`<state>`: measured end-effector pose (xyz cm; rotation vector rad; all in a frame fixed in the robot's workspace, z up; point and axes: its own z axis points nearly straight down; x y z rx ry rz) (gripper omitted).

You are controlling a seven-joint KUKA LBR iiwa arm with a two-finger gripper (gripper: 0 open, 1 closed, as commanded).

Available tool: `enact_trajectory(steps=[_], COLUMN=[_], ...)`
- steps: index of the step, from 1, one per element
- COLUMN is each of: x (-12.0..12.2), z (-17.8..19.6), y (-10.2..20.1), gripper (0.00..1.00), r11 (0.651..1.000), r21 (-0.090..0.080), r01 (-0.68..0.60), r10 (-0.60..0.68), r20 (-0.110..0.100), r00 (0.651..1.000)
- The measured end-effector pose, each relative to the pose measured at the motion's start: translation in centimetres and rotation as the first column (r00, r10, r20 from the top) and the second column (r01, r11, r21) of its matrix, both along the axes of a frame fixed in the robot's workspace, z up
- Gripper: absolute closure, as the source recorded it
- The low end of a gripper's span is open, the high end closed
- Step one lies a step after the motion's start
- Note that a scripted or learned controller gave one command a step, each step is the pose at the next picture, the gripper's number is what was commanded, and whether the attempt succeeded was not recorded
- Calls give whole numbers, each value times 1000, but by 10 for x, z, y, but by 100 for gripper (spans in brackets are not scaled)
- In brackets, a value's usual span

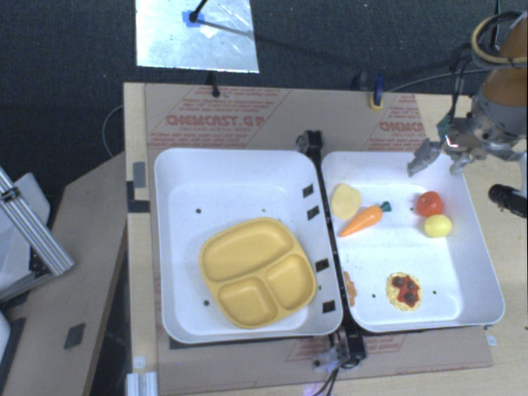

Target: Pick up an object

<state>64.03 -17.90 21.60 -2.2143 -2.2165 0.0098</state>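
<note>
Your surface (pixel 247 114): tan board with red lettering, carrying two white bins side by side. Left bin (pixel 177 213): a yellow tray (pixel 257 271) with three compartments. Right bin (pixel 478 283): pale slice (pixel 346 200), carrot (pixel 361 220), tomato (pixel 428 203), lemon (pixel 437 226), small pizza (pixel 403 290). Hand (pixel 437 162): released, fingers spread, grasping nothing, above the right bin's far edge. Room: dark carpet (pixel 66 48), with a silver sheet (pixel 196 23) beyond the surface.

Bins (pixel 247 172) — smooth white plastic; yellow tray (pixel 258 271) — matt plastic; bench (pixel 91 221) — pale wood.
</note>
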Motion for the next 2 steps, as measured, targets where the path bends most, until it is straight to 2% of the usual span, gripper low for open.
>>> enact_trajectory(steps=[1, 2], x=[3, -3], z=[8, -51], y=[0, 6], gripper=[0, 0], r11=[1000, 1000], r21=[-2, -1], r01=[-3, -2], r10=[3, 2], r20=[12, 8], r00=[1000, 1000])
